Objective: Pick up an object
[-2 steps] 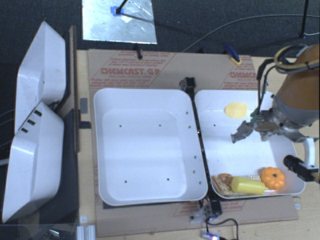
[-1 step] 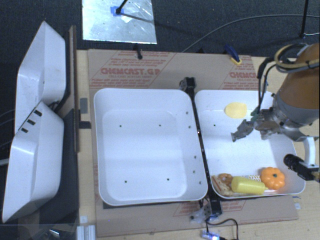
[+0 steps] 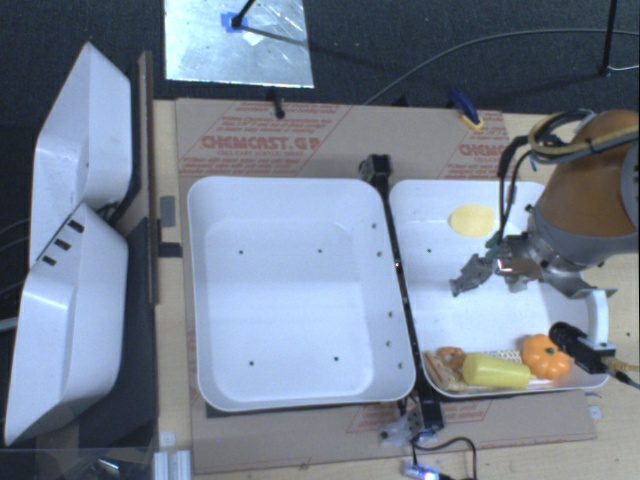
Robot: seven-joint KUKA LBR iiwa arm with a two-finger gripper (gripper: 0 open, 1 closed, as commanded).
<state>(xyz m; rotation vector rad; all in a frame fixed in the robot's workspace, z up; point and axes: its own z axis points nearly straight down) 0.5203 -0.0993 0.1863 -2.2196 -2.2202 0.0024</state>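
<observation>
White plastic right bin (image 3: 440, 313) holds a flat yellow disc (image 3: 471, 219) at its upper part and a yellow block (image 3: 493, 371) and orange round fruit (image 3: 544, 354) along its lower edge. The jaws (image 3: 470, 280) hang over the middle; whether they are open I cannot tell. This looks like the approach step; next, pick one object and descend.

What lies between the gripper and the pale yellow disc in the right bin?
Nothing: in the camera view, the stretch between the gripper and the pale yellow disc is bare white floor of the right bin.
</observation>
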